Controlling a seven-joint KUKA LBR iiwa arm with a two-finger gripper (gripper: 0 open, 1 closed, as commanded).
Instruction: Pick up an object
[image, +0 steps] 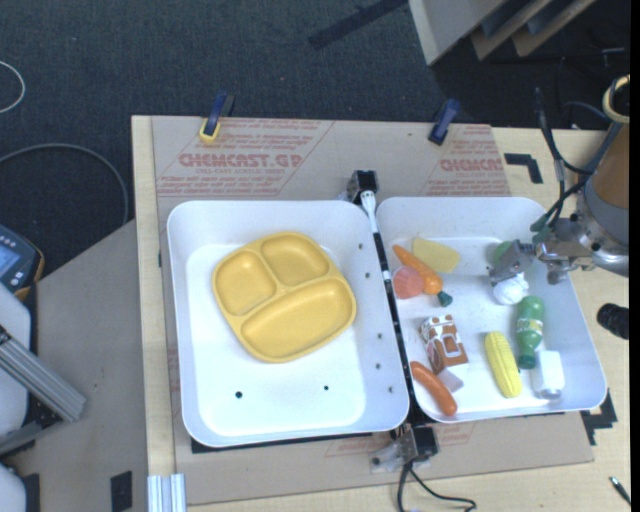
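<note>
The right bin (470, 212) holds several toy foods. An orange carrot (417, 268) lies beside a yellow wedge (436, 254) and a pink piece (408, 286). A corn cob (502, 363), a green bottle (528, 330), a red sausage (434, 389) and a brown and white block (441, 343) lie toward the front. My gripper (512, 262) hangs low over the bin's right part, just above a small white object (509, 291). I see nothing clearly held in it.
A yellow divided plate (284, 295) sits in the left bin (190, 300). A black hinge strip (381, 290) runs between the bins. Clamps hold the cardboard at the back. The arm (605, 200) comes in over the right bin's far right edge.
</note>
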